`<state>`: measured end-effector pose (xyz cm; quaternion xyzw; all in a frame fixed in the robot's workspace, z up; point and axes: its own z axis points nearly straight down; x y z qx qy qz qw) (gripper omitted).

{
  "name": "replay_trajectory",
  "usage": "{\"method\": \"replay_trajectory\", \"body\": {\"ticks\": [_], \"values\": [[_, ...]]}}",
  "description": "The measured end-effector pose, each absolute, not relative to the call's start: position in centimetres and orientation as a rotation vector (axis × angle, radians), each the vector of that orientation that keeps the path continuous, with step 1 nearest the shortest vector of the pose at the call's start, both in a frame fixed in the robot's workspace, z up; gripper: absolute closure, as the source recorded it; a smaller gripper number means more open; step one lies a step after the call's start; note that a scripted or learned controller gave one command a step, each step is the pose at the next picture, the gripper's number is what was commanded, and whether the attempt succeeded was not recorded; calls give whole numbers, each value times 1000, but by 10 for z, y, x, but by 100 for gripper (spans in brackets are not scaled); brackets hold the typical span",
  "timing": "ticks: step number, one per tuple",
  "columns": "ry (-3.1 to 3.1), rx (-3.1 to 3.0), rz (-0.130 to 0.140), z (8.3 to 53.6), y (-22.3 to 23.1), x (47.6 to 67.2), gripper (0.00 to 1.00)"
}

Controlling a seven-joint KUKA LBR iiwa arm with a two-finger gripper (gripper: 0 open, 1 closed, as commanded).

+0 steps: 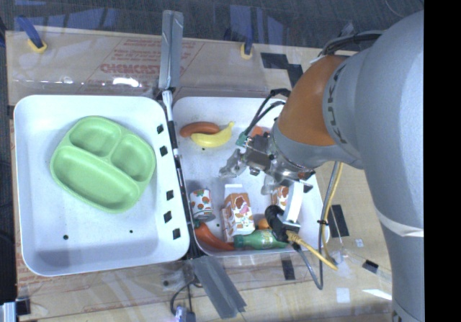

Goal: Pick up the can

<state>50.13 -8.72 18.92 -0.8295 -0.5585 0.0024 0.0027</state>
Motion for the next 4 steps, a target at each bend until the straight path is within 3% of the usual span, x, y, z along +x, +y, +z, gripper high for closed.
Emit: {"method": "replay_trajectory", "body": {"ticks": [1, 4], "values": [[-2018, -2398, 11, 189, -13, 476, 0], [-2018, -2399, 11, 189, -13, 476, 0]]}}
